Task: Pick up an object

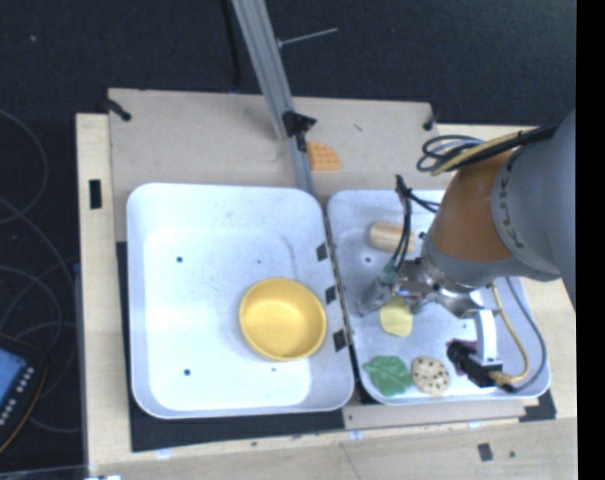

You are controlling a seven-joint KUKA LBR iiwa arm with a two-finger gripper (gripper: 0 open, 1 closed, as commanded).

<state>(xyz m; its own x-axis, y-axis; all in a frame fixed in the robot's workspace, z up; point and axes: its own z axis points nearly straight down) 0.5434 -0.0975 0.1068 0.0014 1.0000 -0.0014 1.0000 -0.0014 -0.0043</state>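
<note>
My gripper (398,294) is down in the right bin (347,218), near its middle. A small pale yellow piece (396,321) lies right under the gripper's tip, touching it or nearly so. Whether that piece sits between the fingers cannot be told from this angle. A tan wooden cylinder (386,234) lies just behind the gripper. At the bin's front edge rest a green leafy piece (387,373) and, beside it, a round speckled cookie (431,374). A yellow bowl (282,319) stands upright in the left bin (182,228), towards its right side.
The arm's grey and orange body (482,218) covers the right bin's back right part. A slanted metal pole (267,63) rises behind the bins. A small orange waffle-like piece (323,157) lies on the bench beyond them.
</note>
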